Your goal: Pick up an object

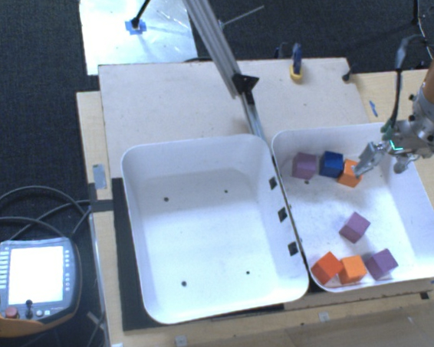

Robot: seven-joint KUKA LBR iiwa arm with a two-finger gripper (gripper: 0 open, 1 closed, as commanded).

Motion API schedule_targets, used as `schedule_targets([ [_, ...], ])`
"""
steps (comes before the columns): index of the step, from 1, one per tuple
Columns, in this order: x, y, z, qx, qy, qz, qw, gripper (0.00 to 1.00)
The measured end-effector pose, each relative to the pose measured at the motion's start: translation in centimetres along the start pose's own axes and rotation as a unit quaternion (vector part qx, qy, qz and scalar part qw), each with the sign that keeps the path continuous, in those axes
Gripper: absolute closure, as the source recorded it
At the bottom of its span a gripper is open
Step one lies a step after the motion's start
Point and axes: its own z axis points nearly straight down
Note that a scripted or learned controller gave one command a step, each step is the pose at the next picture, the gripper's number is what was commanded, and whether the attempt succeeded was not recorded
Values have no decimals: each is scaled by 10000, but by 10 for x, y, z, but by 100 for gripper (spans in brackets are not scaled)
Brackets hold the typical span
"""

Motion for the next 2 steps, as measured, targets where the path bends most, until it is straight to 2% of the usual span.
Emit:
schedule_targets([
  [1,0,1,-2,-19,-4,3,10000,0],
  [2,1,-4,60,12,1,12,10000,0],
])
